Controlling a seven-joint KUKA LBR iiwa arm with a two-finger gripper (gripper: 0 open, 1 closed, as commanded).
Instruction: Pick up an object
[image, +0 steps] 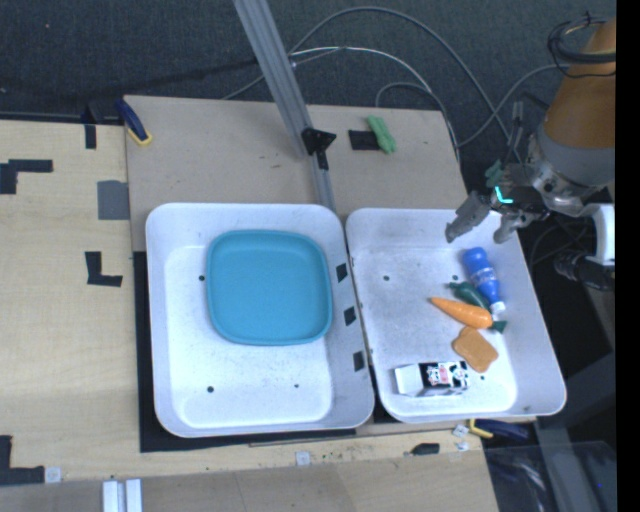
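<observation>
Grey two-finger gripper (487, 222): fingers spread apart, empty, poised over right white bin (400, 262). Blue plastic bottle (481, 272) lies just below. Step: approach. Next: descend, centre, close.

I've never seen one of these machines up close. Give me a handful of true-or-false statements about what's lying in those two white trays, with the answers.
1. A blue plate lies in the left bin. True.
2. The carrot lies in the left bin. False: it is in the right bin.
3. The gripper holds the blue bottle. False: its open fingers hold nothing and are above the bottle.
4. The small milk carton lies near the right bin's front edge. True.
5. A green object lies on the bench behind the bins. True.
</observation>
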